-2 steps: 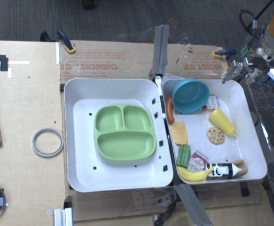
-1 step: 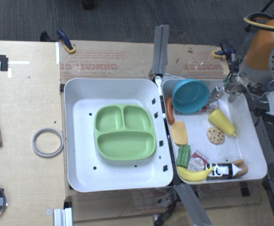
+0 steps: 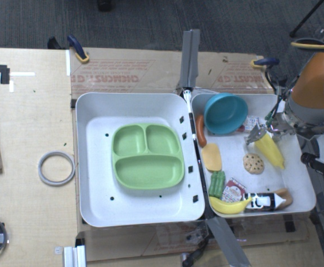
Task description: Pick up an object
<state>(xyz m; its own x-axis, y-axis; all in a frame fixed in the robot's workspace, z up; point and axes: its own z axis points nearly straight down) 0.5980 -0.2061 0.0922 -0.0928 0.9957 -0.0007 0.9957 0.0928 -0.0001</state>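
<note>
My gripper point(image 3: 263, 134) hangs over the upper right part of the right bin point(image 3: 303, 202), just right of a blue bowl point(image 3: 225, 113). A yellow oblong object point(image 3: 272, 151) lies tilted directly under it, its upper end right at the gripper's tip. Whether the two touch is unclear. A round cookie point(image 3: 254, 163) sits just left of the yellow object. Along the bin's front lie a banana point(image 3: 228, 206) and a black-and-white bottle point(image 3: 264, 201).
The right bin also holds an orange slab point(image 3: 212, 157), a green vegetable point(image 3: 217, 183), a red-orange sausage point(image 3: 200, 131) and a small packet point(image 3: 235, 190). The left bin point(image 3: 89, 166) holds a green divided plate point(image 3: 148, 156). A tape ring point(image 3: 56, 167) lies on the bench at left.
</note>
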